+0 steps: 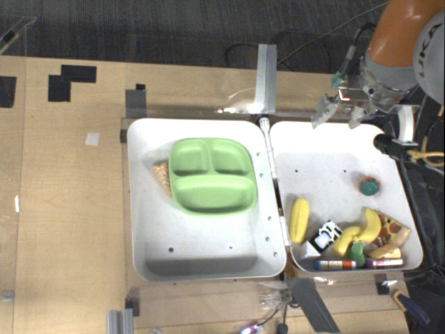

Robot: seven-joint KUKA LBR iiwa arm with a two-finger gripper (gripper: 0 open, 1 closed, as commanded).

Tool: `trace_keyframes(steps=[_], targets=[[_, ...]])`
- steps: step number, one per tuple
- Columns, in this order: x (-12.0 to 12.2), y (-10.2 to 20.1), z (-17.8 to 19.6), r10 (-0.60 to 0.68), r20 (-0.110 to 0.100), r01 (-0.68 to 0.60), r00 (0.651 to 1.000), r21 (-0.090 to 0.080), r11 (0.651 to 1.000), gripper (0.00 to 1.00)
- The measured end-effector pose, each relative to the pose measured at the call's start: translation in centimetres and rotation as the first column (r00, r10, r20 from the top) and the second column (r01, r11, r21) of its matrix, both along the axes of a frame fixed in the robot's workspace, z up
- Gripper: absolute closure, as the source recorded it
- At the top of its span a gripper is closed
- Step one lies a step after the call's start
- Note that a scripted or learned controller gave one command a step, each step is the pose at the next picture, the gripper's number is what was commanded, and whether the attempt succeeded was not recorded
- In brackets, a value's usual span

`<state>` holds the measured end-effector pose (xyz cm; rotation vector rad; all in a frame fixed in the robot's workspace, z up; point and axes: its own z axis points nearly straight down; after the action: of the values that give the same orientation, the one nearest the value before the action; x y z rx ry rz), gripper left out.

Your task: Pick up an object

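Gripper (337,112) sits over the right bin's (327,152) far rim, fingers spread, nothing between them. Toys are piled in that bin's near corner: banana (300,219), second banana (370,223), markers (358,263). Green tray (211,175) sits in the left bin (149,214).

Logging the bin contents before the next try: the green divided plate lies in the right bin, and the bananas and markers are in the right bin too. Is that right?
Not quite. The camera view shows the green divided plate in the left bin, not the right one. The rest stands: the bananas and markers are in the right bin.
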<state>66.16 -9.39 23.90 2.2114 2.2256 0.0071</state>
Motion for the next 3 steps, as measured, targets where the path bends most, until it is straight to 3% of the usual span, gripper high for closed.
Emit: trace_keyframes(steps=[1, 2, 3], targets=[[-6.3, -2.9, -8.5, -0.026, -0.003, 0.026, 1.000, 0.000, 1.000, 0.00], [-10.9, -0.7, -14.7, 0.052, 0.010, -0.052, 0.999, -0.002, 0.999, 0.00], [-14.5, -0.6, -14.7, 0.105, 0.017, -0.105, 0.994, -0.005, 0.994, 0.00]])
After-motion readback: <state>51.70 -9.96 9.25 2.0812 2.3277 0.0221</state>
